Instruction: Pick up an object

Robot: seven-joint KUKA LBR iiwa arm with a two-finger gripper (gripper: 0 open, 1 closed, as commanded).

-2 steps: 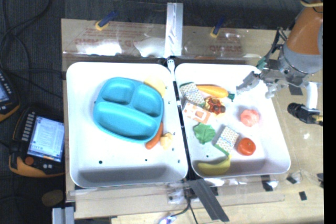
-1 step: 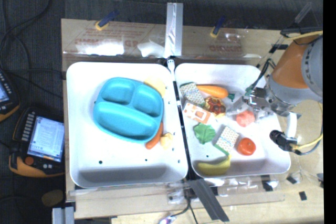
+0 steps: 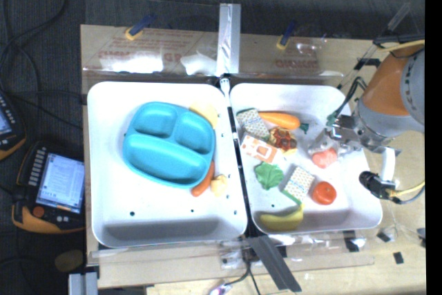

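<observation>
The right bin (image 3: 359, 207) holds several small toys. An orange carrot (image 3: 280, 119) lies at the back next to a checked packet (image 3: 252, 122). An orange-and-white box (image 3: 257, 147) and a dark red piece (image 3: 284, 139) sit below them. A green leafy toy (image 3: 269, 175), a second checked packet (image 3: 299, 182), a red tomato (image 3: 323, 193) and a yellow banana (image 3: 282, 219) lie toward the front. My gripper (image 3: 323, 146) hangs low at the bin's right side, directly above and touching or nearly touching a pink-red round toy (image 3: 323, 159).
The left bin (image 3: 110, 217) carries a blue divided plate (image 3: 169, 141). A small carrot (image 3: 203, 184) and a yellow piece (image 3: 219, 183) sit at the plate's front right edge. The arm's orange band (image 3: 387, 90) rises at the right. Clips and cables lie behind the bins.
</observation>
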